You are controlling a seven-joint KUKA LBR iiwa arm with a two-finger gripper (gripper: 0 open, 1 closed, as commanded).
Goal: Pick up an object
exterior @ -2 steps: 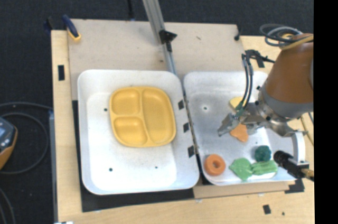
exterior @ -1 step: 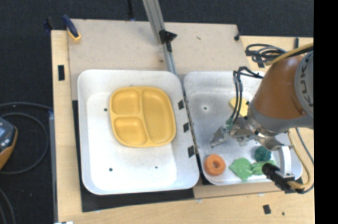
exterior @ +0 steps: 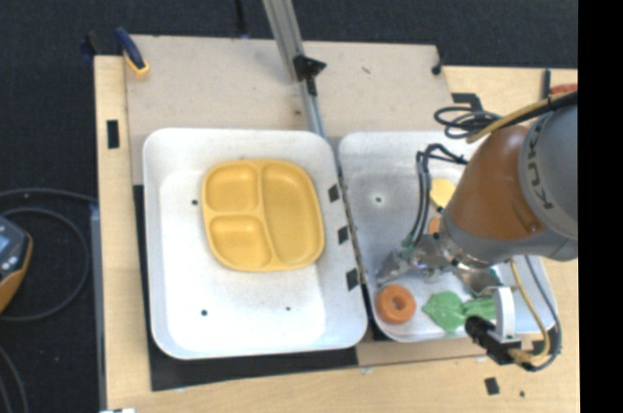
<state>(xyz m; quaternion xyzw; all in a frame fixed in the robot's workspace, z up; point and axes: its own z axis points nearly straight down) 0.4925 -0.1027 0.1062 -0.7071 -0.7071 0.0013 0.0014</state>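
We placed the pincer (exterior: pixel 409 262), whose spread we could not tell, low in the right bin (exterior: pixel 375 169), with the orange ring (exterior: pixel 395 304) lying just below it and a green piece (exterior: pixel 450 309) to the ring's right.

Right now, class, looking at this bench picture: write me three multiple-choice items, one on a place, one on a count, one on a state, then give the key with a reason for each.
1. Where does the yellow tray lie?
A. in the left bin
B. in the right bin
C. on the floor

2. How many compartments does the tray have?
A. two
B. three
C. five

3. How does the orange ring stand to the arm?
A. it hangs high above the bins
B. it lies in the left bin
C. it lies in the right bin, beside the arm's lower end

Key:
1 A, the tray sits inside the left bin.
2 B, its ridges part three wells.
3 C, the ring rests near the front edge of the right bin, next to a green piece.
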